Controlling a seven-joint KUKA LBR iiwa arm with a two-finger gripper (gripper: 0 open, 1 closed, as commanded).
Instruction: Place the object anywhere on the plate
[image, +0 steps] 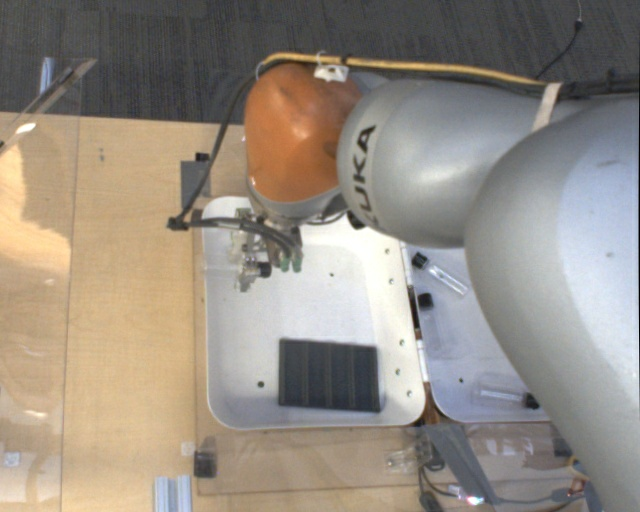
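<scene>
Gripper (262, 262) sits over the left bin (225, 395), at 11 o'clock from the bin's centre; its opening and any load cannot be determined, as the wrist hides it. Dark ribbed plate (329, 375) lies at 6 o'clock in that bin, bare. Small objects (440, 277) lie in the right bin (455, 405). Judgement: placement not achieved; transfer to the plate remains.

The arm (470, 170) hid much of the right bin (465, 390) and ran off the frame's right edge. The gripper (262, 262) beneath the wrist was too small and cluttered to read.
</scene>
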